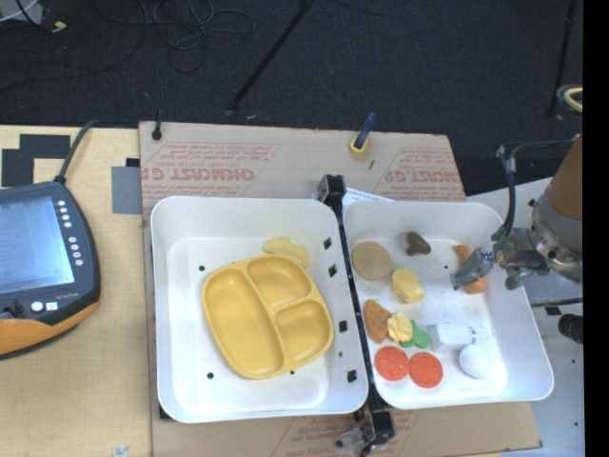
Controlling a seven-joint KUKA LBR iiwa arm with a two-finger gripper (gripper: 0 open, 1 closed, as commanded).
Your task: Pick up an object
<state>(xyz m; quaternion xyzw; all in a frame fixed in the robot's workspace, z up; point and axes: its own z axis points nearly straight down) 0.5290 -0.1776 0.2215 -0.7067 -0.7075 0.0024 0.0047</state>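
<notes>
My gripper [471, 274] hangs low over the right side of the right bin [519, 388], at the end of the grey arm with its orange band [569, 184]. A small orange piece [462, 252] shows just above the gripper, and another orange bit [477, 288] sits right under it. Elsewhere in this bin lie a tan disc [372, 260], a brown lump [417, 244], a yellow chunk [408, 286], an orange wedge [377, 320], two red discs [391, 363], a white block [455, 333] and a white egg [474, 360].
The left bin [181, 246] holds a yellow divided tray [266, 317] and a pale yellow piece [285, 248]. A black divider clip [332, 190] joins the bins. A teach pendant [43, 255] lies on the bench at far left.
</notes>
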